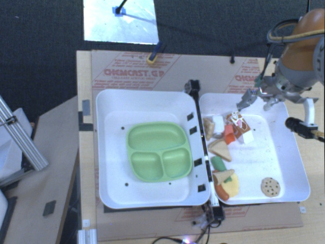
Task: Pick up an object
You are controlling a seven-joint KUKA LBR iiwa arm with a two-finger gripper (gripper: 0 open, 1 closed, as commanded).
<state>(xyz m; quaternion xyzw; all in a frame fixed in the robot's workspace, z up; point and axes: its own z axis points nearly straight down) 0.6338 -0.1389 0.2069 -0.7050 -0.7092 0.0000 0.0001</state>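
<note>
We see the grey two-finger gripper (242,103) above the far part of the right white bin (289,151); whether its jaws are released, we cannot tell. The small orange-and-white toy block (237,128) lies just near-left of it.

I work in a robotics lab, at a test rig, not in a home or kitchen. My surface (66,136) is bare board, and on it lies a protective sheet printed with a maker's name (134,71), with two shallow white bins (152,98) on top, joined side by side by a black clipped divider (199,136). Left of the bins stands an aluminium frame rail (20,136). Beyond the bins, dark carpet (40,24) carries a shiny metal plate (121,14) with a cable running to it. The right bin holds plastic toy food (228,151), the left one a green compartment tray (157,150).
</note>
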